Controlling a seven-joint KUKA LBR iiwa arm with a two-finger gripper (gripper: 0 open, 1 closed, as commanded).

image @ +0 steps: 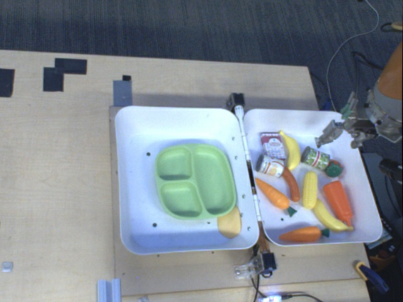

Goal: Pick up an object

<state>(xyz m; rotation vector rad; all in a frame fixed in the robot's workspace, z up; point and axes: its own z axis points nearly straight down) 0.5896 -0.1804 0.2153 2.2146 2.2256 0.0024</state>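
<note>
Two shallow white bins are seen side by side on the bench. In the left bin [135, 187] one green divided plate [196, 180] with three compartments is placed, and one yellowish piece of toy food [230, 224] is found just beside the plate's near right corner, against the bin wall.

In the right bin [371, 222] the toy foods are gathered. Two bananas are counted: one [290, 150] at the far side with its long axis running from far to near, and one [330, 216] at the near side, lying slanted toward the near right corner. One corn cob [310, 189] is set almost upright in the view, between them. Three carrots are counted: one [274, 194] pointing to the far left with its green end to the near right, one [304, 234] lying nearly level along the near wall, and a thicker one [339, 202] slanted at the right. One sausage [290, 183], one red box [272, 146], one small can [271, 167] and one green bottle [319, 160], lying on its side with the cap to the right, are also seen.

The gripper [342, 133] is held above the far right part of this bin, near the bottle, with its fingers spread apart, and nothing is seen between them.
</note>
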